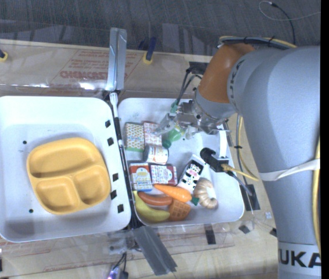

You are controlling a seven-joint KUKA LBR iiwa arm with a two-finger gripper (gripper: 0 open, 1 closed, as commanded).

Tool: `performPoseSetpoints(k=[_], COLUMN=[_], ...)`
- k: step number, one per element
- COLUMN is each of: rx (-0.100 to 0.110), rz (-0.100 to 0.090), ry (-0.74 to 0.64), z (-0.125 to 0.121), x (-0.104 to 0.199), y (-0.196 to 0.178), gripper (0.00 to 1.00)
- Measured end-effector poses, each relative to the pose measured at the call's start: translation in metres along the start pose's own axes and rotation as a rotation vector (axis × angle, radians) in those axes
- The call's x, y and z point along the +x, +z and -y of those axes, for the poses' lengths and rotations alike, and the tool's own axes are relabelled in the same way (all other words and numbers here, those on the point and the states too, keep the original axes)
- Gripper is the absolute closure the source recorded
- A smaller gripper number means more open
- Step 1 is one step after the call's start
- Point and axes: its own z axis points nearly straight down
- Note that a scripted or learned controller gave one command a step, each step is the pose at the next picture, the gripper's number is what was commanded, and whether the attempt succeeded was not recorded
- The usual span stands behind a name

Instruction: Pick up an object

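The claw [179,127] hangs over the right bin [234,211] at a small green object [172,136], its grip impossible to judge here, so it should close squarely, then lift straight, clear of neighbouring cartons [144,136].

The arm [281,156] runs off the bottom edge; the banana [148,213] lies half buried under toy food.
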Motion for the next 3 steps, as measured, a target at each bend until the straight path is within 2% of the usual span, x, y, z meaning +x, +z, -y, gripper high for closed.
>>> performPoseSetpoints(k=[1,2,3], rx=[0.009,-0.002,0.005], rz=[0.000,0.000,0.001], ry=[0.050,0.074,0.154], z=[0.021,-0.005,-0.006], x=[-0.006,-0.007,0.007], y=[-0.028,0.002,-0.018], gripper=[0.00,0.00,0.00])
